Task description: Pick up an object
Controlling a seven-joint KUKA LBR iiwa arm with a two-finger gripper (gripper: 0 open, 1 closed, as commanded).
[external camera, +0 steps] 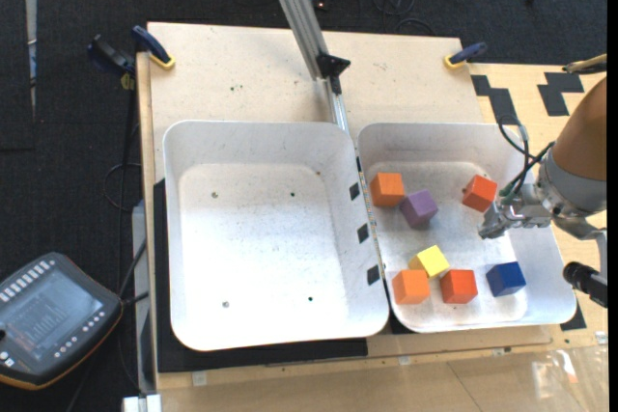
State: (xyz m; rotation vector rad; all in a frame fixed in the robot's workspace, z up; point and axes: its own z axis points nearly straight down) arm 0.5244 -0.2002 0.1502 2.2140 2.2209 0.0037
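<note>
A grey handheld control pendant with a screen [43, 318] lies at the lower left, off the bench. Two shallow white plastic bins sit side by side; the left bin [183, 150] holds no blocks. In the right bin [386, 145] lie an orange cube [388, 189], a purple cube [419, 208], a red-orange cube [479, 193], a yellow cube [432, 260], a second orange cube [410, 286], a red cube [459, 286] and a blue cube [505, 279]. The gripper [494, 225] hovers between the red-orange and blue cubes, gripping nothing; its spread I cannot tell.
</note>
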